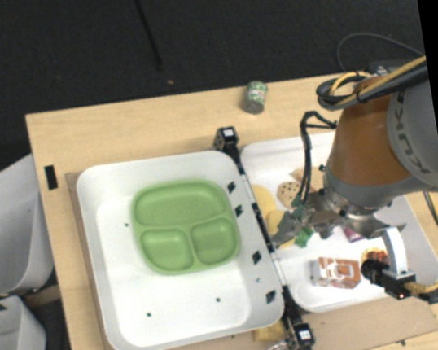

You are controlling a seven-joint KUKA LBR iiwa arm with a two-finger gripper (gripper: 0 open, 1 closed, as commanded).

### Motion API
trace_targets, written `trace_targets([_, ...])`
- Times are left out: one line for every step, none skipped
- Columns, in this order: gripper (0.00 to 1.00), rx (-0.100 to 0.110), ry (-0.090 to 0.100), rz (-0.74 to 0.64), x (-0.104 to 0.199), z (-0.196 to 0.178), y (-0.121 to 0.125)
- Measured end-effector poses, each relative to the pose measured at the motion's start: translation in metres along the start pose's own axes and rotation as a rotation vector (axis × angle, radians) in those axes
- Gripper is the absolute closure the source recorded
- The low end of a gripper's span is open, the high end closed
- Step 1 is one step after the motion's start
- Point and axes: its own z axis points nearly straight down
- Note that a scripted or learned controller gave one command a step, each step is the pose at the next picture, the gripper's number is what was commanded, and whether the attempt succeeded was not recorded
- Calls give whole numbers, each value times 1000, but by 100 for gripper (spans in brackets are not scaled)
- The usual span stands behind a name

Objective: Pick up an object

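My gripper (295, 230) hangs low over the left part of the right bin (417, 283), under the grey arm with its orange band (364, 151). A small green object (303, 240) lies right at the gripper's tip; whether it is held cannot be told. A yellow piece (268, 202) and a beige perforated piece (291, 191) lie just beyond the gripper. Toward the bin's front lies an orange-and-white packet (336, 271). A purple item (350, 232) and a small red-and-yellow item (373, 254) sit to its right, partly hidden by the arm.
The left bin (125, 308) holds a green divided plate (185, 225). A small greenish can (255, 97) lies on the wooden bench behind the bins. Black clips run along the divider between the bins (254, 230). Cables loop around the arm at the right.
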Motion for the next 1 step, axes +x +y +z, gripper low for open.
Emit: trace_targets([0,-14,0,-2,38,-138,4])
